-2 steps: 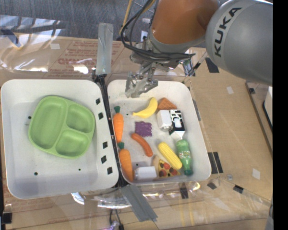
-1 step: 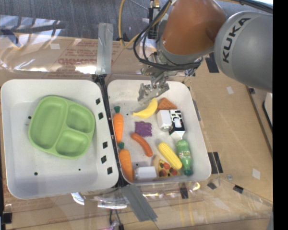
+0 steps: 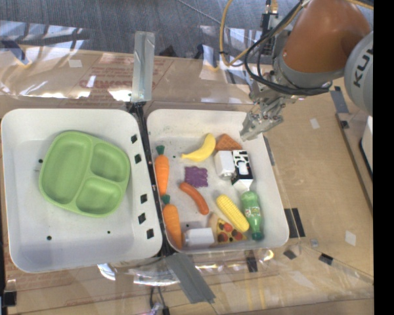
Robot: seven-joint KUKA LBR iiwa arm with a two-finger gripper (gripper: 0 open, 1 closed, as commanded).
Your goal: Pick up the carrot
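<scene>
While the gripper point(image 3: 256, 126) hovers, nothing is grasped.
Fingers narrowly parted, holding nothing, above the right bin's point(image 3: 279, 202) far rim; carrot point(image 3: 161, 174) lies against its left wall.

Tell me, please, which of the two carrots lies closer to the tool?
The upper carrot, next to the banana; the lower carrot lies in the bin's bottom left corner, farther from the tool.

- Tool point(image 3: 257, 125) hangs over right bin's point(image 3: 276, 195) upper right rim.
- Two carrots along that bin's left wall: upper carrot point(image 3: 161, 173), lower carrot point(image 3: 172, 224).
- Green plate point(image 3: 85, 173) in left bin point(image 3: 16, 176).
</scene>
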